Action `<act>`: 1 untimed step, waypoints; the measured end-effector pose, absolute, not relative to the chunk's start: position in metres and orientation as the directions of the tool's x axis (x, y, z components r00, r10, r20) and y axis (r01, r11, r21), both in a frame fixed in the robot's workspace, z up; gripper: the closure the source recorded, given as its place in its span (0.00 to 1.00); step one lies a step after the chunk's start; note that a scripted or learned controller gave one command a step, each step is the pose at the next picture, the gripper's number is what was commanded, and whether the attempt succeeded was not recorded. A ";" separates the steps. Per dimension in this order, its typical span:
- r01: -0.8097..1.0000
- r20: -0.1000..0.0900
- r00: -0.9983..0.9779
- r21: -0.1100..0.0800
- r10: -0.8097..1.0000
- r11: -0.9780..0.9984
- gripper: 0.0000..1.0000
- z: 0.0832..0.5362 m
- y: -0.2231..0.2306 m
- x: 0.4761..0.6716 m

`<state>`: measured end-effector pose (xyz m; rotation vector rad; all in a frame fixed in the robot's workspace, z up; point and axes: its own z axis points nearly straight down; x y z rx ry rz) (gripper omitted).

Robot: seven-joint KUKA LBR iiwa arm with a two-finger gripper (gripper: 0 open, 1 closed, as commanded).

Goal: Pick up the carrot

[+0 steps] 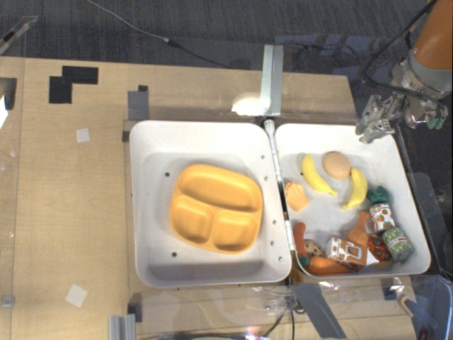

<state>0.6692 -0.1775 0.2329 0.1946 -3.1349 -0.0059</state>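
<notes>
1 fixed overhead camera, slanted down over both white bins point(141, 190), arm point(432, 44) at right.

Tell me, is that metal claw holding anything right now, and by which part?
Nothing is held. The gripper hangs over the right bin's far edge with nothing between its fingers, while the carrot lies at the bin's near end.

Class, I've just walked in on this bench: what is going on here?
A grey robot arm with an orange band reaches in from the right. Its tool hovers over the right bin's far corner, holding nothing. The carrot lies at that bin's near edge among toy food, including two bananas. The left bin holds a yellow divided tray.
</notes>
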 end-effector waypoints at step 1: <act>-0.137 -0.013 -0.990 -0.004 -0.137 0.991 1.00 0.238 -0.206 0.671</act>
